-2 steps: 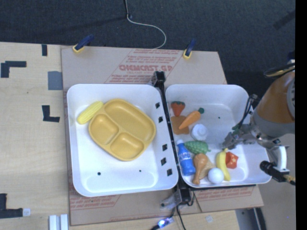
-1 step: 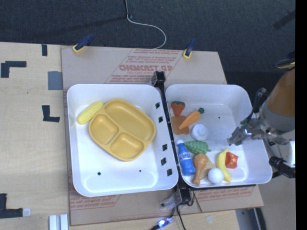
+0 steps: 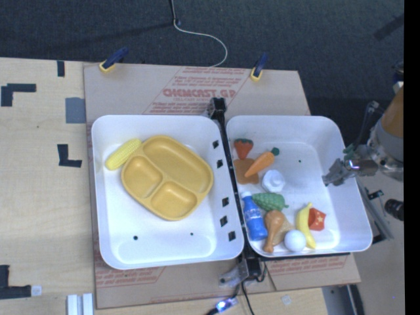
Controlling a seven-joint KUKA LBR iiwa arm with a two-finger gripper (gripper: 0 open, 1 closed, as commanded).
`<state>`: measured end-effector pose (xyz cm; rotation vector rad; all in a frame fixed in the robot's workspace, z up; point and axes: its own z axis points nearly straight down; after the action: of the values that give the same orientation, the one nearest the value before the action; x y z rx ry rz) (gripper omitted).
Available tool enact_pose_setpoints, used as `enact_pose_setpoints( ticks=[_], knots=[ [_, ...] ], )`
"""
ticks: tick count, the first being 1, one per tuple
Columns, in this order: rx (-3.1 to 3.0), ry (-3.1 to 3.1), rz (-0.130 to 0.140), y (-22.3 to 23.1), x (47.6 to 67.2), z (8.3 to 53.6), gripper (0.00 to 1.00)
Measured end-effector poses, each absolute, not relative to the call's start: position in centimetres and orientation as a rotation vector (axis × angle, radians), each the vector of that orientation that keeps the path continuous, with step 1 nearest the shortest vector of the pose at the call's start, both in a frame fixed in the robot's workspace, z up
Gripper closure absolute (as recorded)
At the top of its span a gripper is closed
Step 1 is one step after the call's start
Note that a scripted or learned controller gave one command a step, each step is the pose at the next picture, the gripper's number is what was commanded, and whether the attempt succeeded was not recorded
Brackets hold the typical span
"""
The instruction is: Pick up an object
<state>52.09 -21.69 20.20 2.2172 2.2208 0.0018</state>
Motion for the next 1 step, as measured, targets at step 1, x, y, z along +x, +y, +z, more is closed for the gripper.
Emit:
enact_pose_setpoints(
  ticks=[1],
  knots=[
    [2.22, 2.223, 0.0, -21.64, 52.14, 22.52, 1.0]
  ],
)
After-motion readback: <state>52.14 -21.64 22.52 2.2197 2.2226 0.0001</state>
